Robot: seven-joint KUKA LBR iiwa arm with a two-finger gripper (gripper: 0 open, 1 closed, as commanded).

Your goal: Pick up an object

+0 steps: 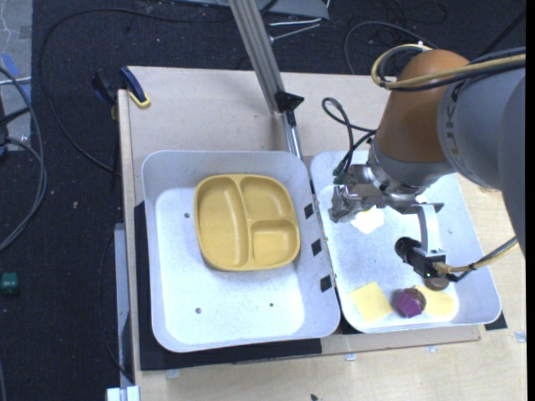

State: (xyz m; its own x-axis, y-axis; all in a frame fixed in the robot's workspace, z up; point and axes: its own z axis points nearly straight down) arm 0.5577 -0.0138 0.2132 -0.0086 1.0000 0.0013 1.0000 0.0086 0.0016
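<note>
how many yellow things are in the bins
3. The yellow divided plate lies in the left bin. A flat yellow square and a pale yellow piece lie at the right bin's near edge, flanking a purple object. The arm may hide more.

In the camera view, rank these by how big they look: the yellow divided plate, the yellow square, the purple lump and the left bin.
Largest to smallest as seen:
1. left bin
2. yellow divided plate
3. yellow square
4. purple lump
The square and the lump are close in size; the square looks a little bigger.
</note>
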